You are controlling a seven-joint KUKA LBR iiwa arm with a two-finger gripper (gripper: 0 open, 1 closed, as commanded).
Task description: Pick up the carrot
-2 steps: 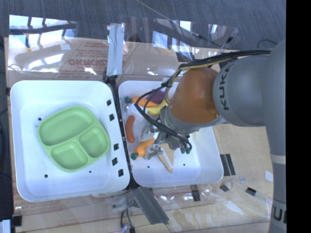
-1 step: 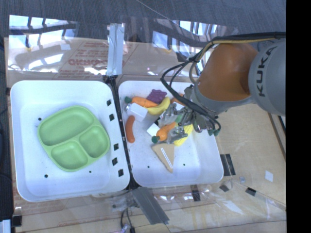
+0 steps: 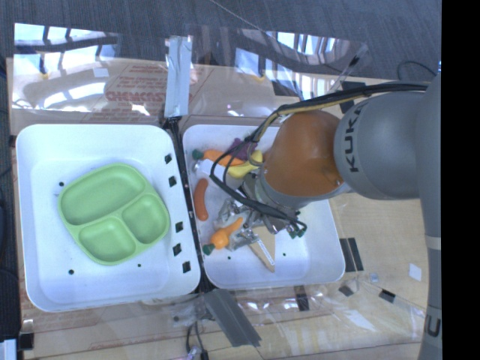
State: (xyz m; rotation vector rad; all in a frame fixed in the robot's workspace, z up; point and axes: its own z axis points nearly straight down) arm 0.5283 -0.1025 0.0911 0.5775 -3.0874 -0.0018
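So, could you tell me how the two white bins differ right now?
The left bin carries a green divided plate; the right bin carries small toy foods, including a carrot and a sausage. The arm hangs over the right bin, not the left. Both are shallow, white and rounded.

2 white bins (image 3: 45,276), 1 green divided plate (image 3: 112,212), approx 3 orange veg pcs (image 3: 201,199), 1 yellow item (image 3: 241,169)
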